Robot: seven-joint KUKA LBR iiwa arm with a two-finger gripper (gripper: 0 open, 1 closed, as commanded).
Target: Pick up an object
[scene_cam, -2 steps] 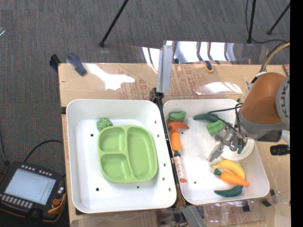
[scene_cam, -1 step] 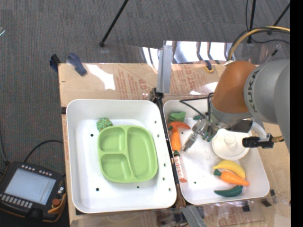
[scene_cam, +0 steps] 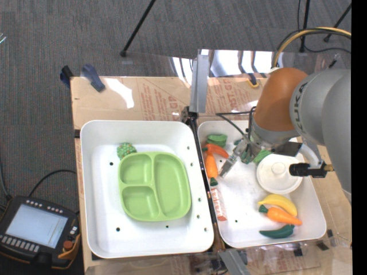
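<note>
Right bin [scene_cam: 241, 234]: pincer [scene_cam: 225, 168] beside orange carrot [scene_cam: 211, 166], arm hiding objects; pincer state unclear

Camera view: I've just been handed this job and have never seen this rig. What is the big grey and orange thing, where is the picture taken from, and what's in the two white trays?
The picture comes from one fixed camera above the bench, looking down at a slant. The grey and orange machine is a robot arm reaching in from the right. Its gripper hangs low in the right bin, next to an orange toy carrot; nothing shows between its fingers. That bin also holds a white lidded bowl, a banana, another carrot and a dark green pepper. The left bin holds a green divided plate and a small green toy.
</note>
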